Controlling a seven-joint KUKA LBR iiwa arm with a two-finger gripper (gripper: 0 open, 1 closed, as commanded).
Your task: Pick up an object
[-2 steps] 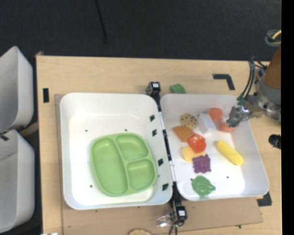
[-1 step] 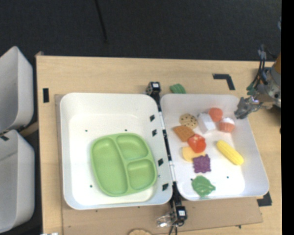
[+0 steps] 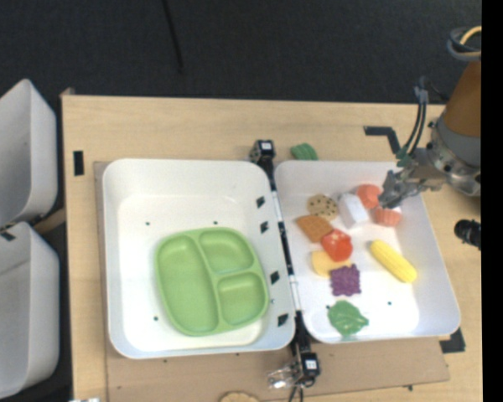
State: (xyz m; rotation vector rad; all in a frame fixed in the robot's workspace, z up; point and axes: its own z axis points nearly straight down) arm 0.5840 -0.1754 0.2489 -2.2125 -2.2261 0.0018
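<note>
1. The gripper (image 3: 392, 193) is hovering at the upper right of the right bin (image 3: 427, 304); whether it is spread or pressed together cannot be told.
2. Orange-red pieces (image 3: 377, 205) are lying directly under it, touching a white block (image 3: 352, 208) at their 9 o'clock.
3. A corn cob (image 3: 393, 260) is lying at 6 o'clock of the gripper; a cookie (image 3: 322, 204), cracker (image 3: 314, 226), tomato (image 3: 336, 245), purple grapes (image 3: 345, 280) and green leaf (image 3: 346, 317) are spreading toward 7 o'clock.
4. The left bin (image 3: 126, 199) is holding a green divided tray (image 3: 210, 281) on the desk (image 3: 168, 124).
</note>
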